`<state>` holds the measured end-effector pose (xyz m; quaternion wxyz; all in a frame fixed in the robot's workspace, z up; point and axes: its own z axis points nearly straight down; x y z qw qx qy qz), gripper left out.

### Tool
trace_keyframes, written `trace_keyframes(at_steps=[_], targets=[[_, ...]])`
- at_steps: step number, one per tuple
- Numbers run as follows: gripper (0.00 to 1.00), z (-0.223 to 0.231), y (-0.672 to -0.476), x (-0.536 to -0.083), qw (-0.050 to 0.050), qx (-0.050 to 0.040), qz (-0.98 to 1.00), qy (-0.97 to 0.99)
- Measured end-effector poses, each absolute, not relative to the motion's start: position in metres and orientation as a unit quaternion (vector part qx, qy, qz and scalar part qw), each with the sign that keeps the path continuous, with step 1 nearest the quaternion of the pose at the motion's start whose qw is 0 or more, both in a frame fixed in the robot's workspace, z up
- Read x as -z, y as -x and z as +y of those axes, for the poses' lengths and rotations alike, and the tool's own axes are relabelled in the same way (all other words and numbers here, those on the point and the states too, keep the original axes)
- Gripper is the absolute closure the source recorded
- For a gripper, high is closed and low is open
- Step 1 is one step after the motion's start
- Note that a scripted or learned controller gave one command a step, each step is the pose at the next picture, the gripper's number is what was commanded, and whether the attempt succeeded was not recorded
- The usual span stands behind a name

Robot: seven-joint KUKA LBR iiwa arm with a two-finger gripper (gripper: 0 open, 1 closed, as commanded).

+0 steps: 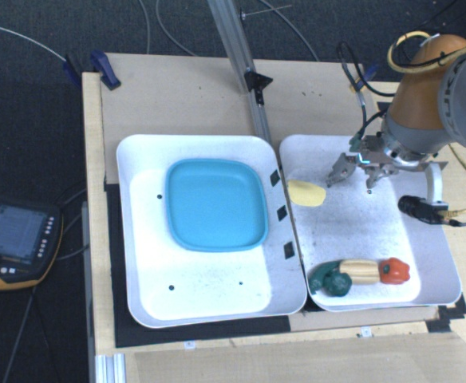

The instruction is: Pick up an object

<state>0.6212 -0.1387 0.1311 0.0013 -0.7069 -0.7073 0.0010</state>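
Blue plate (217, 204) in left bin (137, 214); yellow piece (306, 193), toy vegetables (359, 274) in right bin (361, 222); end effector (357, 170) open, empty.

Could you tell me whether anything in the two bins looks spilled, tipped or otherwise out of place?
Nothing stands out. The blue tray lies flat in the left bin. In the right bin, the yellow piece rests by the dividing wall, and the green, tan and red items sit together near the front edge.

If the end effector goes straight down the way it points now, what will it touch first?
Most likely the bare floor of the right bin. The end effector hangs above it, and the yellow piece lies off to its side. Height is hard to judge here.
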Motion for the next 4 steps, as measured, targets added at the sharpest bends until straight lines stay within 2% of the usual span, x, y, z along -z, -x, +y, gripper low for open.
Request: trace_keyframes(at_steps=[1,2,4], targets=[[0.0,-0.138,-0.621,-0.094,0.001,-0.0008,-0.707,0.707],[1.0,-0.138,-0.622,-0.107,-0.001,0.0007,-0.707,0.707],[1.0,-0.144,-0.635,-0.197,-0.002,0.0014,-0.707,0.707]])
